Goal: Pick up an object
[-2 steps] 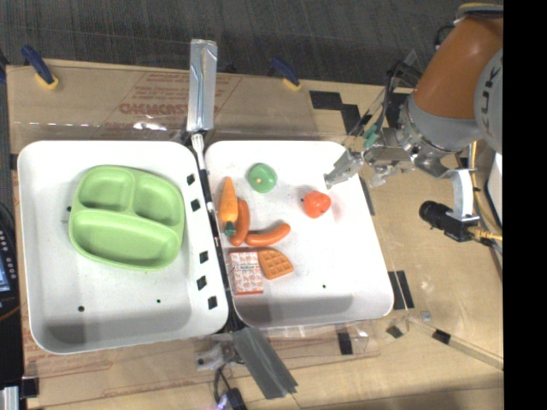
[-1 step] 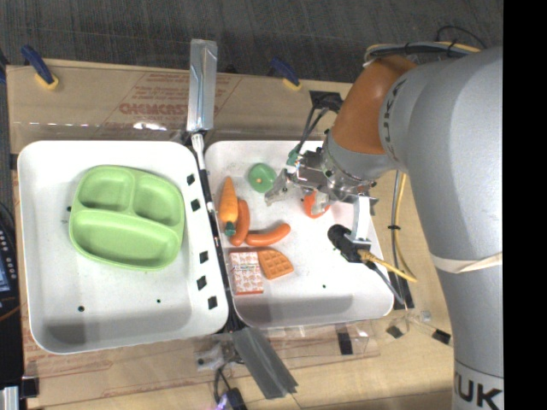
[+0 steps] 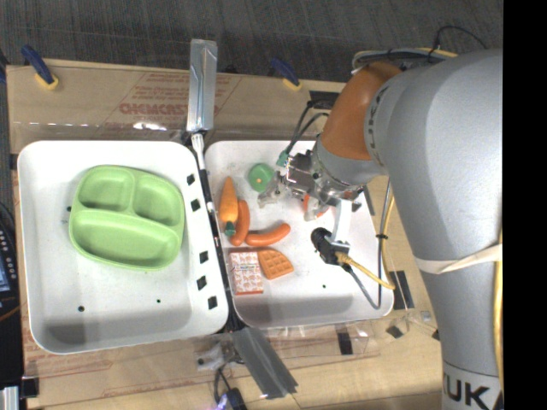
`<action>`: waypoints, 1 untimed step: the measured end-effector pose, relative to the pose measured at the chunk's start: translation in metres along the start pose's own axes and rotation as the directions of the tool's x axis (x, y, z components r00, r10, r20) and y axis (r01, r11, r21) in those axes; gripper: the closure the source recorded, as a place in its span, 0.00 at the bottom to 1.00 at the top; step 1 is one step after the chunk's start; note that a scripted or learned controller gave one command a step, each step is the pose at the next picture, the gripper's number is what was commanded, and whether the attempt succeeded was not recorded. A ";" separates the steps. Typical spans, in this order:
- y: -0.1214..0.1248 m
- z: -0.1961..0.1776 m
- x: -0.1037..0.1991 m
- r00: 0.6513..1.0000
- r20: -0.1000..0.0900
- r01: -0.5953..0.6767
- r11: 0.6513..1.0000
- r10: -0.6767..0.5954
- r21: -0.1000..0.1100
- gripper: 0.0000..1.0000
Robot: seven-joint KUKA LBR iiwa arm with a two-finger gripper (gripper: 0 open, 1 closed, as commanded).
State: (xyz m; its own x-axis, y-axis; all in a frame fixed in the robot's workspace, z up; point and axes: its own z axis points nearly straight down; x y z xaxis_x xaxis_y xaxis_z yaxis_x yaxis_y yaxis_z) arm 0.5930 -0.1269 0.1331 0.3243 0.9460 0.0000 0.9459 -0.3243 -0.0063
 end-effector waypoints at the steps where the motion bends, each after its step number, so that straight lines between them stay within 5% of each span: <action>1: -0.045 0.042 -0.032 0.988 0.001 0.154 0.988 -0.154 -0.004 0.00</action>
State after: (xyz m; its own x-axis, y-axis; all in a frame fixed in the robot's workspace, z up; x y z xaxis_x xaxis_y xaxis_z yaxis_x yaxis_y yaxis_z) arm 0.5393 -0.1427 0.0914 0.1744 0.9847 0.0002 0.9847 -0.1744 -0.0020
